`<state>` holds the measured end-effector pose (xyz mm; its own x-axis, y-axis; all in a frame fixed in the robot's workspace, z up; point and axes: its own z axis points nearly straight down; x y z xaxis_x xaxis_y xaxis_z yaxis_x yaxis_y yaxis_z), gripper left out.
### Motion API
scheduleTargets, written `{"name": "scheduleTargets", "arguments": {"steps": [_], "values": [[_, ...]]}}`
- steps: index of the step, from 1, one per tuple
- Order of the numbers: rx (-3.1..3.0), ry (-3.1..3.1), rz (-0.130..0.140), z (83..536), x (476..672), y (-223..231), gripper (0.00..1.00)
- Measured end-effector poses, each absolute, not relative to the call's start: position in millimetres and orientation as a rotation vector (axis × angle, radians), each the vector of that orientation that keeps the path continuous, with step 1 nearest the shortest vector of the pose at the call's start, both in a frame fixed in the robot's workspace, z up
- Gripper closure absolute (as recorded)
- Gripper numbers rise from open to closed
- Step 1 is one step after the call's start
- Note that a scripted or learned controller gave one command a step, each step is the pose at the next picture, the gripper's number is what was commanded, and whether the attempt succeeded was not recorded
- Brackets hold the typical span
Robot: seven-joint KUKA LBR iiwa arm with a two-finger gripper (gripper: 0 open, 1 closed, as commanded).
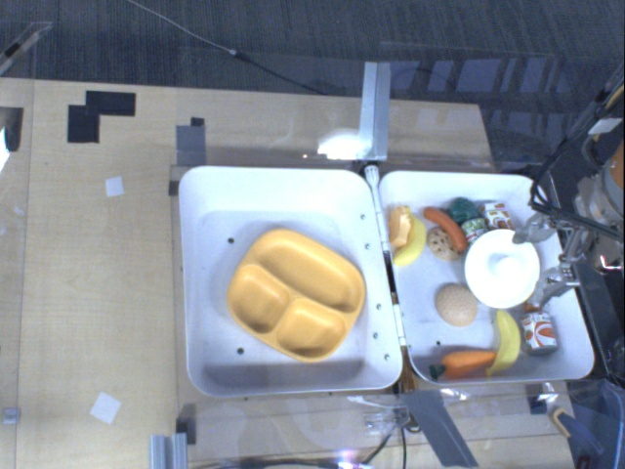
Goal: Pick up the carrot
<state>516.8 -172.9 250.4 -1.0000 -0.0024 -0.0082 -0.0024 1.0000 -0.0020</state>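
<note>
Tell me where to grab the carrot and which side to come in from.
Grip the carrot across its thicker middle, coming straight down from above. It lies flat, lengthwise along the right bin's near wall, and its right end touches the banana. So I would close the fingers across its narrow width, toward the left, clear of the banana.

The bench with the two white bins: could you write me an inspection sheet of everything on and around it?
Surface: pale wooden bench bearing two white bins, left bin and right bin.
Job's things: carrot lying at the right bin's near edge, beside a banana.
Clutter: yellow divided tray in the left bin; white plate, round bun, small carton.
Pincer: pincer at the plate's right edge.
Cables: thin cable across the dark floor.
Surroundings: black markers on the bench.
</note>
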Motion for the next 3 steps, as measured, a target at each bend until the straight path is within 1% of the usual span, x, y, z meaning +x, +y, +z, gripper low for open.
{"name": "scheduleTargets", "arguments": {"steps": [1, 2, 3], "values": [[0.491, 3.099, 0.002, 134, 501.3, -134, 0.0], [0.612, 3.062, 0.001, 90, 492.7, -93, 0.0], [0.599, 3.056, 0.003, 103, 496.1, -92, 1.0]]}}
